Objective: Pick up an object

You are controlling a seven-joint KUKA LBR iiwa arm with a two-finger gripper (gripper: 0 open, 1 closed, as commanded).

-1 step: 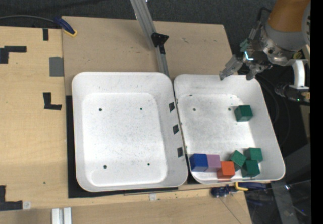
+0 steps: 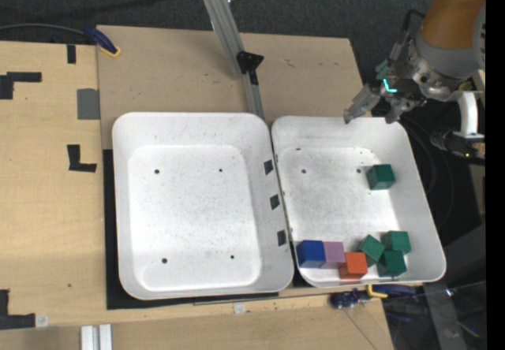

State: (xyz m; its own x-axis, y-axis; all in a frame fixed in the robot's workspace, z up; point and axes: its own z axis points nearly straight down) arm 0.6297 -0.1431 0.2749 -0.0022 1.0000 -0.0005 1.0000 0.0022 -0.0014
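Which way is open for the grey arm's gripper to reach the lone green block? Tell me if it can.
Probably yes. The two-finger gripper hangs over the right white bin's far rim, fingers apart, and the lone green wooden block sits just below it with bare floor all around; the other blocks crowd the near edge.

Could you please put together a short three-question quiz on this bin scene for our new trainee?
1. True or false: the blue block lies in the left bin.
2. How many green blocks lie in the right bin?
3. Which block stands apart from the cluster at the near edge? A) the purple block B) the lone green block C) the orange block

Key
1. False: it lies in the right bin.
2. Four: one alone, three in the near right corner.
3. B. It also lies closest to the gripper, which hangs over the bin's far rim.
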